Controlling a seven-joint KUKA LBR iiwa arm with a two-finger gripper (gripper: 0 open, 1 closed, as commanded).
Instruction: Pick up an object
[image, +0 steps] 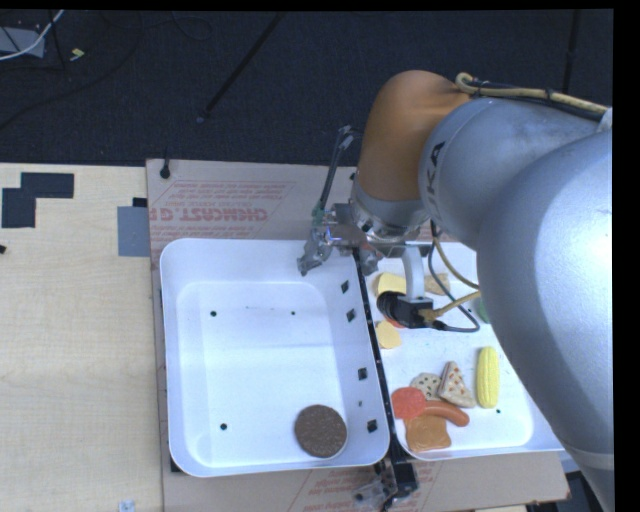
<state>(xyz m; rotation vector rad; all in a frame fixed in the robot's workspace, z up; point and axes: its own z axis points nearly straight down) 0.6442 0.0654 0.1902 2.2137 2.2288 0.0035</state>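
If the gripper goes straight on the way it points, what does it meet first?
Probably bare floor of the left bin near its far right corner, just below the gripper. The brown disc lies far off by the near wall. Depth is unclear from this slant.

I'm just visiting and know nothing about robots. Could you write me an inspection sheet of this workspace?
Surface: pale wooden bench, cardboard sheet under the left bin and right bin.
Job's things: brown disc in the left bin; corn cob, red slice, sausage and more toy food in the right bin.
Clutter: nothing seen.
Grippers: gripper over the left bin's far right corner; grasp cannot be judged.
Cables: thin cables on the floor.
Surroundings: dark floor behind the bench.
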